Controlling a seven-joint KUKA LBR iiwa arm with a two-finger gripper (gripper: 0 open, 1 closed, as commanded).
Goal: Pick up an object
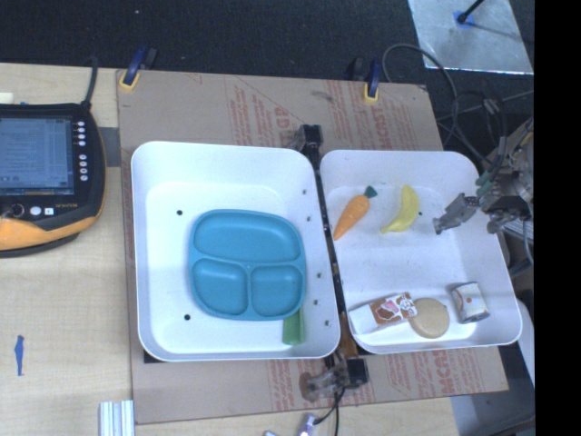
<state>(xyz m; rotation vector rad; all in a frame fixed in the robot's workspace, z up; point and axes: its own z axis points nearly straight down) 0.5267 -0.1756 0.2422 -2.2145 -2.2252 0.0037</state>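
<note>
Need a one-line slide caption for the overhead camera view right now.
Gripper poised over the right bin near a banana and carrot; blue plate in left bin.

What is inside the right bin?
The right bin holds a carrot, a banana, a packet, a round cookie and a small can. The cookie overlaps the packet's end, hiding that part.

A pale wooden bench (64, 316) bears a brown cardboard sheet (245, 107); beyond lies dark floor (227, 16).
</note>
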